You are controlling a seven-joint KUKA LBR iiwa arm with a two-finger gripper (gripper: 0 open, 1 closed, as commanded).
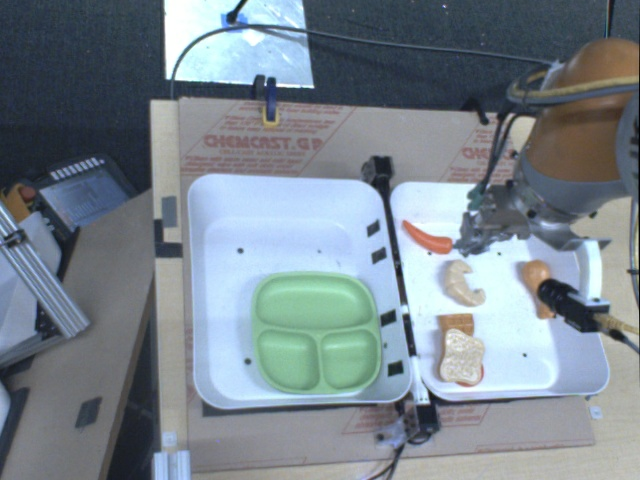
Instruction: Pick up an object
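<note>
In the right bin (500, 383) lie a red chili pepper (428, 237), a pale croissant (463, 282), a slice of bread (461, 356) on a small brown block, and an orange-brown piece (537, 276) near the right wall. My gripper (473, 240) hangs low over the bin's back part, just right of the chili's end and above the croissant. Nothing shows between its fingers, and their spacing is too dark to read.
The left bin (215, 218) holds a green three-compartment plate (315, 332) in its front half. A black divider strip (392, 268) runs between the bins. A grey device and metal rail sit on the side table at far left.
</note>
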